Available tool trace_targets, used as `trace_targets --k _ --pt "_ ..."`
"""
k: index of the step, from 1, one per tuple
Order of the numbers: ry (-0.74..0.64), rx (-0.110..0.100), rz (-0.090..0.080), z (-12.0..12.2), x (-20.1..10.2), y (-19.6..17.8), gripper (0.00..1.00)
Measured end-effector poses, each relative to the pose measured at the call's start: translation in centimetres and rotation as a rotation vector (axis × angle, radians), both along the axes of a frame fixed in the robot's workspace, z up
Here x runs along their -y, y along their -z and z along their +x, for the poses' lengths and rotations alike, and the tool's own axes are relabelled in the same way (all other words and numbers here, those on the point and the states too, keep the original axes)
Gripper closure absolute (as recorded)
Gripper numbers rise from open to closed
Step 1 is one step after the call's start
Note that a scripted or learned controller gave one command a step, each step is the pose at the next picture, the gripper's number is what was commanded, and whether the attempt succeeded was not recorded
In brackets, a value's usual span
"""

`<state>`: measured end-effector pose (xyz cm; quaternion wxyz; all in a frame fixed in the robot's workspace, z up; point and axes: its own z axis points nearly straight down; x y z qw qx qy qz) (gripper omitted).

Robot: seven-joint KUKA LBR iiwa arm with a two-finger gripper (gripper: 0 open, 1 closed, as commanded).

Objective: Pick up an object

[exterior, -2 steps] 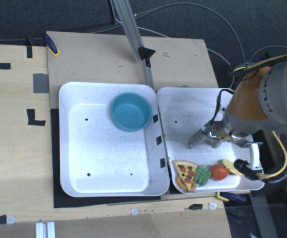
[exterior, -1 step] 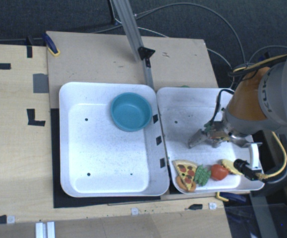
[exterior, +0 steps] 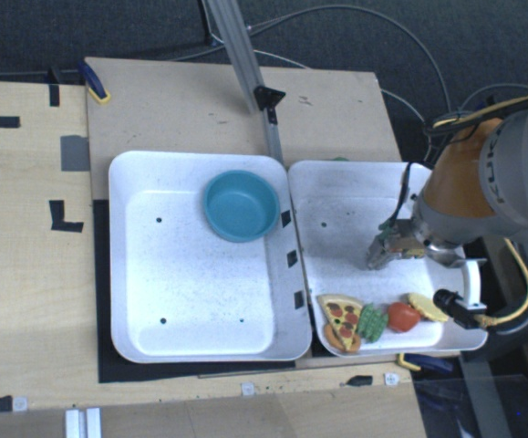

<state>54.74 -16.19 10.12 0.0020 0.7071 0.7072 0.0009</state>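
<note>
Toy food lines the near edge of the right bin (exterior: 336, 185): a pizza slice (exterior: 338, 321), a green piece (exterior: 371, 321), a tomato (exterior: 404, 317) and a yellow piece (exterior: 426, 306). The claw (exterior: 379, 254) hangs low over the bin's middle, and I can't tell how it's set. These look light, stiff and a bit slick; the tomato's round middle seems the safest hold. The blue bowl (exterior: 241, 205) sits at the left bin's far right corner.
</note>
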Motion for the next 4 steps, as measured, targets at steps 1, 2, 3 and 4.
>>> trace_targets --k 1,2,3,4 --pt "0.000 -0.002 0.001 0.0 0.2 -4.2 1.00" --pt "0.000 0.000 0.000 -0.3 0.6 -10.2 1.00" --pt "0.000 0.000 0.001 -0.6 0.4 -16.4 1.00" --pt "-0.005 -0.005 0.002 0.5 -5.2 -16.0 1.00"
